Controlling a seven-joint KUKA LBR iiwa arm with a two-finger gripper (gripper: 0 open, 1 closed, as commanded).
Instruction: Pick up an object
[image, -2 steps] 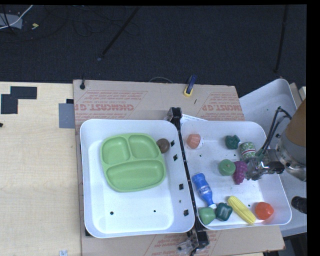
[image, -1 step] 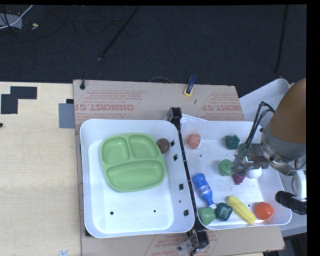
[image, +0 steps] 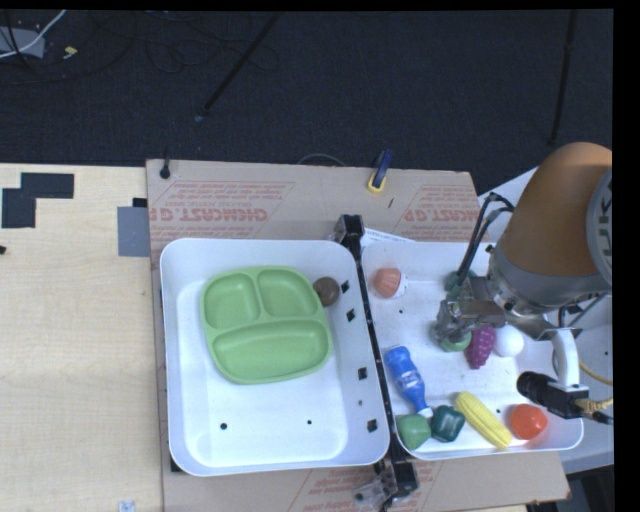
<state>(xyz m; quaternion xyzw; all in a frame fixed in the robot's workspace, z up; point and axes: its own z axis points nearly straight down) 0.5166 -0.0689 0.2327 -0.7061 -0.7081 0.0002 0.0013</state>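
My gripper (image: 455, 325) hangs low in the right bin (image: 420, 275); whether it grips anything I cannot tell. A small green thing (image: 458, 341) lies right beneath it, purple grapes (image: 481, 346) just beside at four o'clock, a white egg (image: 509, 343) beyond.

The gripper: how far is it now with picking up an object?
Done: the gripper is low in the right bin, over a green item beside the purple grapes. In hand: nothing visibly between its fingers. Left: the grasp and the lift. The blue bottle, corn and tomato lie untouched.
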